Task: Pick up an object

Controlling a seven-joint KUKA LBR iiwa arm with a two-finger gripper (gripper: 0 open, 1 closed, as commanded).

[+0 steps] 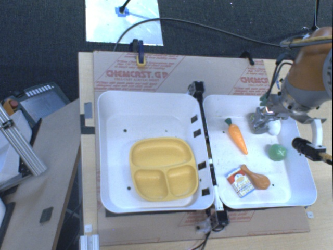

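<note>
My gripper (258, 122) is low in the right bin (299, 191), near its back, under the orange-banded wrist. A small white egg-like object (274, 127) lies right against the gripper's right side; I cannot tell whether it is gripped. An orange carrot (238, 136) lies just left of the gripper, a short gap away. A green ball (278, 151) sits in front of the gripper. Near the bin's front lie a brown drumstick (256, 178) and a small red and white box (240, 183), touching each other.
The left bin (112, 119) holds a yellow divided tray (163, 167). A black divider strip (203, 139) runs between the bins. A black part of the arm (308, 148) hangs over the right bin's right edge.
</note>
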